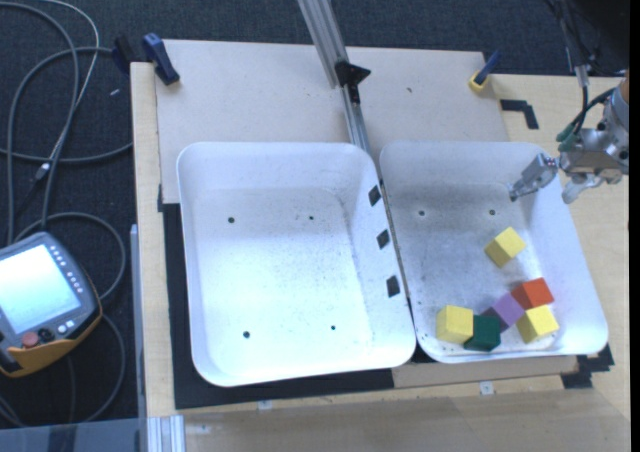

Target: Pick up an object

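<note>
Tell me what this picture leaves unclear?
- Arm: cut off by the right edge of the camera view.
- Gripper: too small to judge its state.
- Green block: partly hidden, packed among other blocks.
- Purple block: partly covered by the red block.

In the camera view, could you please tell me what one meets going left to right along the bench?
Handheld control pendant → left white bin → right white bin with coloured blocks → end effector above that bin's right rim.

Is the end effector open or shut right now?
Open: the end effector hangs over the right bin's far right rim with its two fingers spread apart, nothing between them.
</note>
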